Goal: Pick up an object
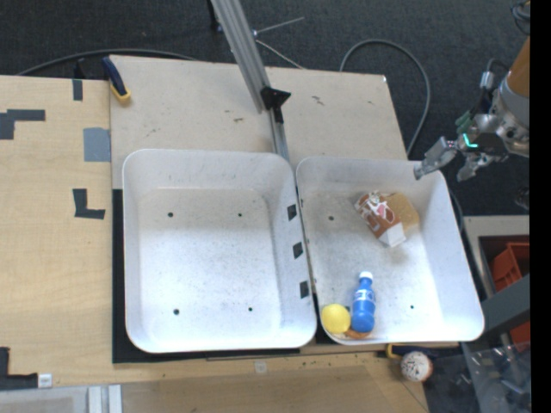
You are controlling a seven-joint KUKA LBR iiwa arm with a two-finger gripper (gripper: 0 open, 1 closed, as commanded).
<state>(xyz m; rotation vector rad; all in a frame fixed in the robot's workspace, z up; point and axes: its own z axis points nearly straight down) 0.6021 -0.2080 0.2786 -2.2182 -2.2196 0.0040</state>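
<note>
The right bin point(448, 231) holds three objects. A brown and white crumpled packet point(386, 215) lies in its far part. A blue bottle with a white cap point(363, 304) lies near the front wall, and a yellow ball point(336, 318) touches it on the left. My gripper point(449, 163) hangs over the bin's far right corner, right of the packet, fingers spread open with nothing between them.
The left bin point(138, 231) sits beside the right one. A slanted metal pole point(245, 46) crosses the back of the bench. A small pale ball point(416, 366) lies outside the right bin's front edge. A blue and yellow tool point(116, 80) rests at the back left.
</note>
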